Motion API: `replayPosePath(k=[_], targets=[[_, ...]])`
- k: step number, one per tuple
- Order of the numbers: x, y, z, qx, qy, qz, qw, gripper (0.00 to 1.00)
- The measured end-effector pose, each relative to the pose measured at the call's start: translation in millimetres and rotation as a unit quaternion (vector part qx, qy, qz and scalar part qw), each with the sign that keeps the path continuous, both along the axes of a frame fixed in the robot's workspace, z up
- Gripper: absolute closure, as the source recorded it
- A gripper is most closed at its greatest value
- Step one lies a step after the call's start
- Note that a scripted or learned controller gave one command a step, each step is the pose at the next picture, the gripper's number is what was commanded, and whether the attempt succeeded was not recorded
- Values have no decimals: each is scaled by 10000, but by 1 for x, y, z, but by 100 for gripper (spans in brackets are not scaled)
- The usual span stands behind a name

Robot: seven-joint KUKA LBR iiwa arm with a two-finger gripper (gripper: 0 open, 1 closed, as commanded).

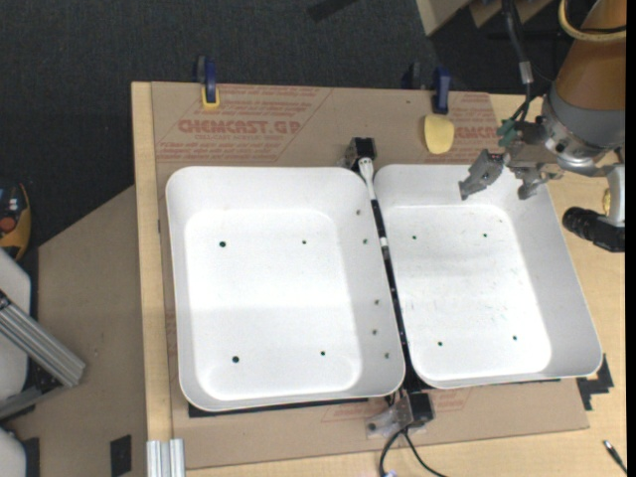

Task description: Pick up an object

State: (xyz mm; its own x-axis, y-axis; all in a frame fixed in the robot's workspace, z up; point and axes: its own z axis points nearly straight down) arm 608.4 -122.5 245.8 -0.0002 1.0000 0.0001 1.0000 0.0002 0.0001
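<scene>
Object: yellow piece (438, 133) lying just beyond right bin (556, 266).
Writing: "CHEMCAST" showing on board (248, 125).
Tool (505, 175): hovering over right bin, fingers spread, holding nothing.

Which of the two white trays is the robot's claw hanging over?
The right-hand bin: the gripper hangs above its far edge. The left bin lies across the dividing black strip, away from the arm.

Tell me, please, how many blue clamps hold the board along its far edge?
2: one blue clamp at the far left, above the left bin; another above the right bin, just behind the yellow object. The arm might hide others.
</scene>
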Motion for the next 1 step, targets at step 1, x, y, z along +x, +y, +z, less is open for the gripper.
replayPosePath(k=[1], targets=[[1, 0, 11, -4, -17, 4, 10000, 100]])
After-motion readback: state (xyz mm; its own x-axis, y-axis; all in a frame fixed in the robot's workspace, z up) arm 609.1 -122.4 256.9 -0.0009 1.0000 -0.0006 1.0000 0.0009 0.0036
